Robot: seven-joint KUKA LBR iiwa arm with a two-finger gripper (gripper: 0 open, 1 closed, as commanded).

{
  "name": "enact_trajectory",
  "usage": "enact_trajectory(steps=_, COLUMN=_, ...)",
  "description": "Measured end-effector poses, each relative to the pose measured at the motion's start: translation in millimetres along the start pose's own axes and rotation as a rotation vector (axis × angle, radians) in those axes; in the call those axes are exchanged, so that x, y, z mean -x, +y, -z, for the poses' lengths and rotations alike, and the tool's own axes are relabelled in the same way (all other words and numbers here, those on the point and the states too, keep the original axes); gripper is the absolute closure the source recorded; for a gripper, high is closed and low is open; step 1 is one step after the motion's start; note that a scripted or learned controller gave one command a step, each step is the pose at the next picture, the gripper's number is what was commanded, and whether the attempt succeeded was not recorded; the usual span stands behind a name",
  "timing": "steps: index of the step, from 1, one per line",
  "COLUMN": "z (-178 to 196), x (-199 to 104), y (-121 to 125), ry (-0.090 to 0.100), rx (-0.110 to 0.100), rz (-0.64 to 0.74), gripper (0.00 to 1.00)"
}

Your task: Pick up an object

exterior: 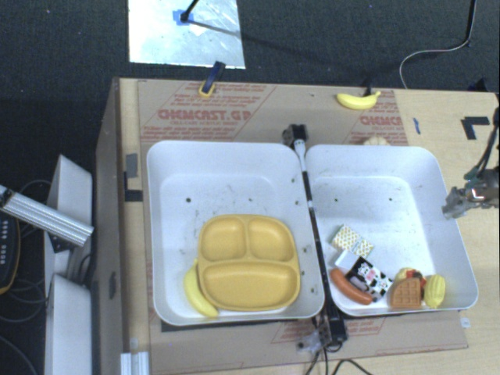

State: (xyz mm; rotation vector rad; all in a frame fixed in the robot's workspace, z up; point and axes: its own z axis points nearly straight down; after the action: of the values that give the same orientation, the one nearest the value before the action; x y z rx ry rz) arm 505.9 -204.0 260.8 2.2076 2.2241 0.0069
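Near the front wall of the right bin (437, 166), a sausage (351, 286) lies slantwise, pointing front-right, while the gripper (462, 199) hangs at the bin's right rim.

Bench board (205, 116) — red "CHEMCAST".

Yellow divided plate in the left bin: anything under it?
A banana pokes out beneath the yellow divided plate, at its near-left edge. The banana's far end is covered; anything else underneath is hidden.
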Motion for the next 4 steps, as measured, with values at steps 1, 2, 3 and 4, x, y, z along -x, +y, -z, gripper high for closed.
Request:
enact_trajectory(steps=1, z=10.6, x=-0.3, y=1.2, ry=0.000, rx=0.003, rz=0.004, gripper=1.00)
enact_trajectory(steps=2, z=-2.3, x=2.6, y=-19.0, ry=0.001, rx=-0.007, rz=-0.006, gripper=1.00)
enact_trajectory(steps=3, z=8.5, x=2.5, y=-17.7, ry=0.000, rx=-0.003, rz=-0.003, gripper=1.00)
enact_trajectory(steps=4, z=-22.2, x=2.2, y=-15.0, ry=0.002, rx=-0.007, rz=-0.006, gripper=1.00)
